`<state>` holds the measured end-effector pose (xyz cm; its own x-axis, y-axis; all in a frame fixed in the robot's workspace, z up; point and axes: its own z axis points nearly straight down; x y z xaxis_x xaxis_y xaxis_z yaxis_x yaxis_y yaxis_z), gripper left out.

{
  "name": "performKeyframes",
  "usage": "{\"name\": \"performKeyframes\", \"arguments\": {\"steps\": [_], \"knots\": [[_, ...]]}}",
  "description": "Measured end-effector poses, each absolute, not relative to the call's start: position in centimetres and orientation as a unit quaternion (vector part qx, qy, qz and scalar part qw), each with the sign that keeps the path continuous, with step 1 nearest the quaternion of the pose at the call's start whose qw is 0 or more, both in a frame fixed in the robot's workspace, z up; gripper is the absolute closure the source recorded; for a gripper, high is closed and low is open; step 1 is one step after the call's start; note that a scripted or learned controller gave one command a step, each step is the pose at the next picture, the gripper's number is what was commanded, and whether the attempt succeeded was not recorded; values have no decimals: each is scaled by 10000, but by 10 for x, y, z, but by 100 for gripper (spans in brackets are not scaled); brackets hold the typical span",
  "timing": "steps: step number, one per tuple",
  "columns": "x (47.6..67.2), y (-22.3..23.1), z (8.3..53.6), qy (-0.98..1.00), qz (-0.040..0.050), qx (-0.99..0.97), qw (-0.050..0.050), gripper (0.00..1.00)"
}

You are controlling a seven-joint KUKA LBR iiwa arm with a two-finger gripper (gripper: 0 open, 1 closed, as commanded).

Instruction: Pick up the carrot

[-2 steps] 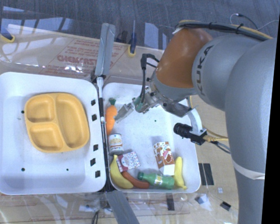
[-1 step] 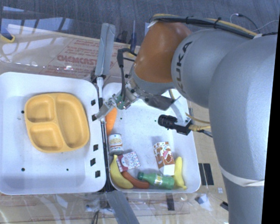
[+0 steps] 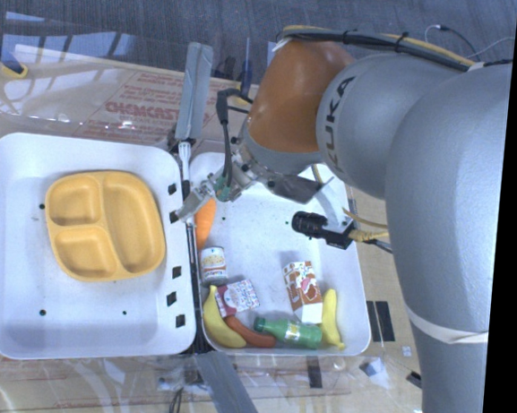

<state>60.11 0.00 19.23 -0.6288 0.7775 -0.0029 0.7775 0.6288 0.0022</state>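
Observation:
The carrot [image 3: 204, 227] is orange and lies at the left wall of the right bin [image 3: 353, 281], pointing toward the front. My gripper [image 3: 208, 198] hangs over the carrot's far end, at the divider between the two bins. Its fingers stand apart, one dark fingertip [image 3: 186, 209] left of the carrot's top and the other to the right. The carrot's far tip sits in the gap between them, and I cannot tell whether either finger touches it. The grey arm with its orange band [image 3: 291, 96] covers the back of the right bin.
The left bin [image 3: 7, 305] holds a yellow divided plate [image 3: 104, 225]. In front of the carrot sit a small jar [image 3: 214, 265], a card packet [image 3: 240, 296], a banana [image 3: 215, 325], a green bottle [image 3: 289, 331], a red-and-white carton [image 3: 302, 286] and a yellow piece [image 3: 330, 317].

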Motion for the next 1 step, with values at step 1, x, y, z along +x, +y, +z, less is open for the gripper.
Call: {"name": "performKeyframes", "arguments": {"steps": [1], "knots": [[484,-53,191,8875,-5,4609,-4,0]]}}
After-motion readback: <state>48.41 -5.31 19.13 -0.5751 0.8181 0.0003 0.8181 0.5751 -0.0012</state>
